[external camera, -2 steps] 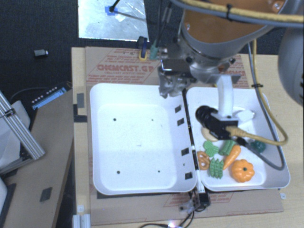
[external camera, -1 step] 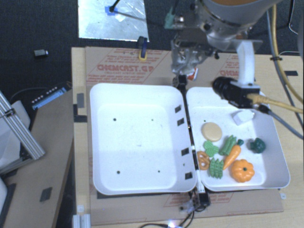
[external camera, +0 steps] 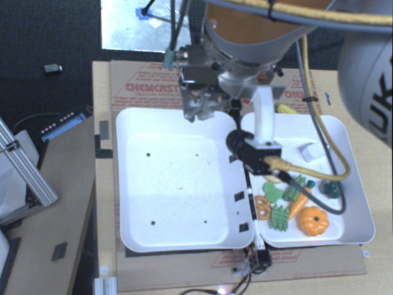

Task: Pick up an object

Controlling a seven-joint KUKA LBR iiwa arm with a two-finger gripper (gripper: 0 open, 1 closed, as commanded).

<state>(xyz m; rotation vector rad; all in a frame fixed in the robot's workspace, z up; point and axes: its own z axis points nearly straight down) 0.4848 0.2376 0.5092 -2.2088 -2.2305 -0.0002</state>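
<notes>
My gripper (external camera: 200,107) hangs over the far edge of the left white bin (external camera: 135,165), below the grey wrist and orange band. Nothing shows clearly beneath it. The objects lie in the right bin (external camera: 356,183), at its near end: an orange pumpkin (external camera: 313,221), a carrot (external camera: 299,204), a green leafy piece (external camera: 273,192), a green ridged piece (external camera: 280,217) and a brown pretzel (external camera: 263,208). A yellow piece (external camera: 287,109) lies at the far rim, partly hidden by the arm. A dark teal piece (external camera: 331,189) sits to the right.
A white bracket (external camera: 264,123) and a black cable fitting (external camera: 247,147) hang from the arm over the divide between the bins. Yellow and black cables (external camera: 322,165) loop across the right bin. A small white piece (external camera: 307,151) lies in the right bin.
</notes>
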